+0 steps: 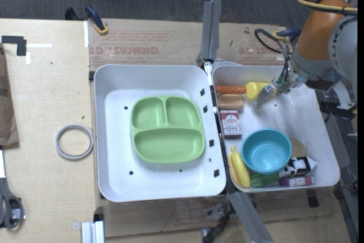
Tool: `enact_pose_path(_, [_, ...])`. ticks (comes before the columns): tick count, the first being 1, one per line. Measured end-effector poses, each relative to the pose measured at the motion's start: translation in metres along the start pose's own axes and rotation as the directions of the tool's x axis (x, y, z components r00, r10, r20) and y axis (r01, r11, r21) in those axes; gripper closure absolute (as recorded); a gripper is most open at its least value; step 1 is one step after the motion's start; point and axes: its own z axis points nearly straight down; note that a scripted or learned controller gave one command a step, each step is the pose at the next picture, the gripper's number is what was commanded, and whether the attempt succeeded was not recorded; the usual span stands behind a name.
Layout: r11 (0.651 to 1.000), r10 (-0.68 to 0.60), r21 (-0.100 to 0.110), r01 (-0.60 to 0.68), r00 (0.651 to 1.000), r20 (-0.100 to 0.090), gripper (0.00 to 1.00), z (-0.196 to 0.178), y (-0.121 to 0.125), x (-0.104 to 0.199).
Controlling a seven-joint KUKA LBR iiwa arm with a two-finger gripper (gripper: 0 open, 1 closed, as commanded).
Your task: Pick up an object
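Camera view, looking down at a slant on desk (45, 94) with two shallow white bins side by side.

Left bin (108, 122): holds one green divided plate (168, 129), three compartments, lying flat near centre.

Right bin (324, 139): several candidate objects. Along far left side, hot dog (229, 90), orange-red sausage over tan bun. Just beside it, yellow object (257, 89), shape unclear. Below hot dog, small red-and-white box (231, 123) against bin's left wall. Blue bowl (266, 150) upright near bin centre. Banana (239, 168) at lower left, touching or just beside bowl. Green item (263, 181) below bowl, partly hidden, kind not clear. Black-and-white item (300, 165) and pink-and-white box (296, 181) at lower right.

Grey arm with orange band (321, 28) reaching in from right, over far end of right bin. Jaws (272, 90) low over bin, just beside yellow object, on its right. Cannot tell whether jaws apart or together; tips too small and blurred. Nothing visibly between them.

On desk left of bins: grey ring (74, 141), brown paper bag (8, 102) at left edge, scissors (10, 209) at lower left. Blue-and-yellow clamp (96, 20) on cardboard sheet (148, 42) behind bins.
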Motion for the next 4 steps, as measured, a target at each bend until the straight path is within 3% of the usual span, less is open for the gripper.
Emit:
enact_pose_path(1, [0.975,-0.222,0.002,0.222,0.975,0.002,0.0,0.001,0.028,0.054])
enact_pose_path(2, [0.975,-0.22,-0.008,0.22,0.975,0.011,1.0,-0.01,0.03,0.052])
enact_pose_path(3, [0.976,-0.219,-0.01,0.219,0.976,0.014,1.0,-0.02,0.031,0.051])
enact_pose_path(4, [0.994,-0.107,-0.015,0.108,0.994,0.009,1.0,-0.022,0.023,0.067])
